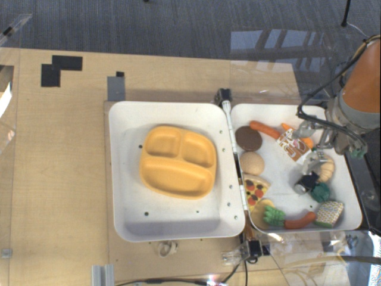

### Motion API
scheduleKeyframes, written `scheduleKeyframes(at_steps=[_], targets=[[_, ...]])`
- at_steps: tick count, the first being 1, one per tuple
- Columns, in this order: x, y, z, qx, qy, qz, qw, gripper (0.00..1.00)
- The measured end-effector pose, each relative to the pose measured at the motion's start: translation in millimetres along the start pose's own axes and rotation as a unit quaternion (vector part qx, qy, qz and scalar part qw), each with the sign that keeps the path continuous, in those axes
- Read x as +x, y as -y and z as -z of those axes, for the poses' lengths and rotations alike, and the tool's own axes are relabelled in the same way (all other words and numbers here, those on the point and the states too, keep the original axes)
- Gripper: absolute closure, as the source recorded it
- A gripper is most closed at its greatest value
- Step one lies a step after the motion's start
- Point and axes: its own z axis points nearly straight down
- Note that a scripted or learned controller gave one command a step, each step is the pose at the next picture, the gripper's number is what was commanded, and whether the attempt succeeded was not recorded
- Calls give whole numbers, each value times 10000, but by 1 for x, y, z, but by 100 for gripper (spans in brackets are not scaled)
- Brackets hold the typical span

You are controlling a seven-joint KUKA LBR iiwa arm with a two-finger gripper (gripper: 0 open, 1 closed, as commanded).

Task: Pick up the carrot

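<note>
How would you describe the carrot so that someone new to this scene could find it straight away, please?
Look at the right-hand white bin, the one crowded with toy food. Along its far edge, just right of a round dark brown patty, lies the carrot. It is a slim orange-red stick lying at a slant, unlike the rounder pieces near it.
</note>
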Motion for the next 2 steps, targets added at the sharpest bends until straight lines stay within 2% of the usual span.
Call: scheduleKeyframes(at_steps=[1,2], targets=[[-37,45,-29,7,-1,35,10000,0],[-71,52,-95,21,74,874,9961,0]])
